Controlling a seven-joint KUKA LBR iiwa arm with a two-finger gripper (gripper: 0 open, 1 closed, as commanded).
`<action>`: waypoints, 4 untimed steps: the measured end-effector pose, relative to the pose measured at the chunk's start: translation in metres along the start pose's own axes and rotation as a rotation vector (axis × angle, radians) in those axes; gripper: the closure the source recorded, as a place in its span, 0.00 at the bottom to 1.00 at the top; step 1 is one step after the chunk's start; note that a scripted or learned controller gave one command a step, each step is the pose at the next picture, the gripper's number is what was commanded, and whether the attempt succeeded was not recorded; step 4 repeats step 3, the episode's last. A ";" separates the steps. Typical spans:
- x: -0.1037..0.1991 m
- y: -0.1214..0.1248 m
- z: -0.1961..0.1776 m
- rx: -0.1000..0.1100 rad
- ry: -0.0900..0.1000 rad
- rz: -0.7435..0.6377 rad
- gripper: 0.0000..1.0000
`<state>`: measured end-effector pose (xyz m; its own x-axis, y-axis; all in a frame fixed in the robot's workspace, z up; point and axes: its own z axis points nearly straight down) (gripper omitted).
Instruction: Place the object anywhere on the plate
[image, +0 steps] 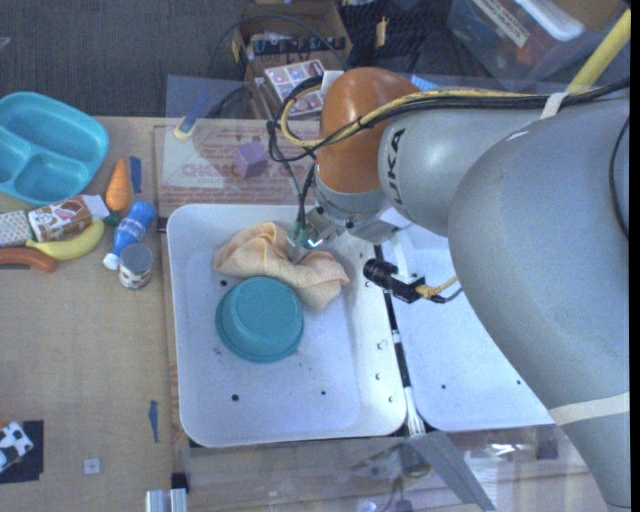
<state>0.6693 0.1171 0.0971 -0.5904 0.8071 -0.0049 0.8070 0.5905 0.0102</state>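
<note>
A crumpled tan cloth (268, 256) lies in the upper part of the left white bin (200, 380). Just below it rests a round teal plate (260, 318), which looks like a shallow bowl, touching the cloth's lower edge. My gripper (303, 240) is down at the cloth's right side, its tips pressed into the folds under the orange wrist band. The fingertips are buried in the fabric and hidden by the wrist.
The right white bin (470, 380) lies mostly under the arm. On the bench to the left are a blue compartment tray (45, 145), a carrot (119, 185), a banana (70, 245), a small bottle (130, 228) and a can (136, 266). A purple block (250, 157) sits behind the bins.
</note>
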 end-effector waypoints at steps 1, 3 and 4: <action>0.050 0.016 -0.001 -0.023 -0.018 0.024 1.00; 0.080 -0.001 -0.046 0.004 0.002 -0.278 0.00; 0.080 -0.001 -0.046 0.004 0.002 -0.278 0.00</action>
